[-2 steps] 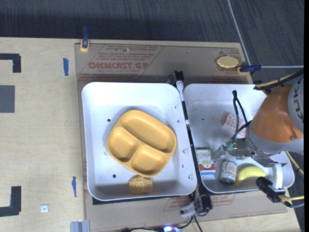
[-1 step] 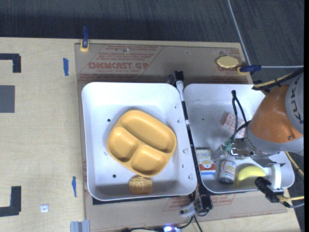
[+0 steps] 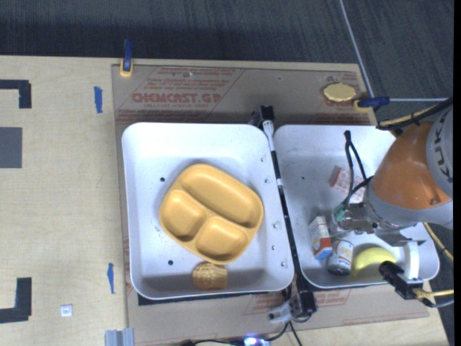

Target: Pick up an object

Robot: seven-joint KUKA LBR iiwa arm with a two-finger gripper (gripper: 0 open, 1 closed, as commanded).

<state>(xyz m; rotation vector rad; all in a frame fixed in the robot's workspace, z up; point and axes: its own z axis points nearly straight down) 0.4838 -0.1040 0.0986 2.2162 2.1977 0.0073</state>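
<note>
— Two bins (image 3: 137,193) are sitting side by side on the bench (image 3: 57,215), and I'm looking down on both at a slant. What are you seeing in them?

— The left one is holding a big yellow three-part tray (image 3: 210,211), tilted across the middle, with a small tan ball (image 3: 209,274) just below it at the near wall.

— And the right bin (image 3: 310,150)?

— That's where my arm (image 3: 412,171) is reaching in from the right. The hand (image 3: 351,218) is hanging low over the near half of the bin, but I cannot tell whether it is apart or together; the wrist and cables are hiding it.

— Where are the objects to pick?

— They're clustering in the near part of the right bin: a small white bottle with a red and blue label (image 3: 320,235) just left of the hand, a little jar (image 3: 341,256) beside it, and a yellow banana (image 3: 373,258) lying near the front wall. A small red and white wrapper (image 3: 338,176) is lying farther back.
</note>
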